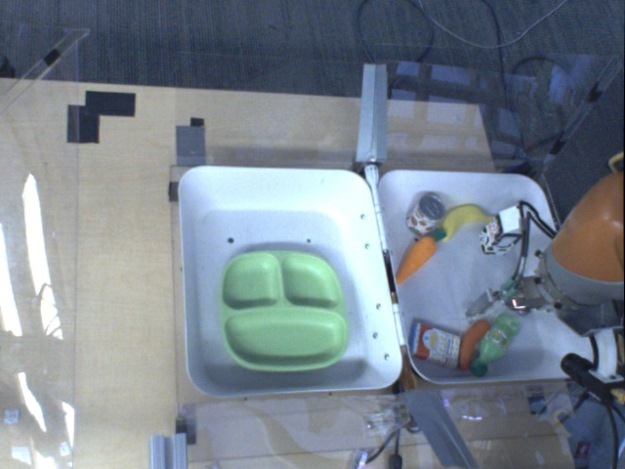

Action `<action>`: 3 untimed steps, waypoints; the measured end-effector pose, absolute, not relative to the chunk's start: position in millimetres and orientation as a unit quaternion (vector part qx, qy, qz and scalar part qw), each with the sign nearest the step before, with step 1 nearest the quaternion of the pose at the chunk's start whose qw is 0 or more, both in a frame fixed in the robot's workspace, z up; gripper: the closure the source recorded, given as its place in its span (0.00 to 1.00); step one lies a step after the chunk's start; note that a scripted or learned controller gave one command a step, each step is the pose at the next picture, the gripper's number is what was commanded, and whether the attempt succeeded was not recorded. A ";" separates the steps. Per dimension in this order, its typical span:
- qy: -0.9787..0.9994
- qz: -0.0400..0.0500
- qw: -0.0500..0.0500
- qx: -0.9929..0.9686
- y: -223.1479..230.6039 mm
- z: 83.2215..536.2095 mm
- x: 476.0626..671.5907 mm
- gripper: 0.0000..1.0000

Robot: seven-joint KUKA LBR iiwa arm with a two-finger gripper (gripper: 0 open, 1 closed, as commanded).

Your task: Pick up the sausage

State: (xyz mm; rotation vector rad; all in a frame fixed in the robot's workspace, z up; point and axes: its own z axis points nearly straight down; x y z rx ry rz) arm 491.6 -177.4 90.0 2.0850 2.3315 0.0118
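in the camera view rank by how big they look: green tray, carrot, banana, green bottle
1. green tray, by far the largest
2. carrot, green bottle and banana: they look about alike, too close to rank; the bottle partly overlaps other items.

No text, brand, number or sign can be read. Printing is seen on the carton (436,344) at the near edge of the right bin (444,262) and on the small can (426,211) at its far side, but it is too small and blurred for any letter to be made out.
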 end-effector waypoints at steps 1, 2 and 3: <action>0.746 0.007 0.009 0.665 -176.2 101.8 494.7 1.00; 0.746 0.006 0.009 0.665 -176.2 101.8 494.6 0.00; 0.895 0.002 0.011 0.445 -146.9 91.4 493.6 0.00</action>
